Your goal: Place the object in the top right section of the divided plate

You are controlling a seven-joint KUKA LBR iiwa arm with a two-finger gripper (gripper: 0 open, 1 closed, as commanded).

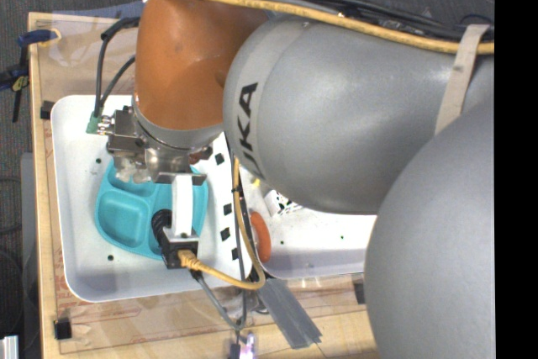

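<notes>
Showing 2 bins, 1 divided plate.

Black letters "KA", part of a brand name, on grey arm

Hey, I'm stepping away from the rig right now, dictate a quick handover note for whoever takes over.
Tool: low over the top of the blue divided plate, in the left bin. The wrist hides whether it is open or shut, and whether it holds anything.
Plate: the big lower-left section looks bare; the right side is covered by the white camera mount and its cable.
An orange object lies in the right bin, at its left wall, half hidden behind the yellow cable.
Done: no placement confirmed.
Left: check the top right section once the arm lifts.
</notes>
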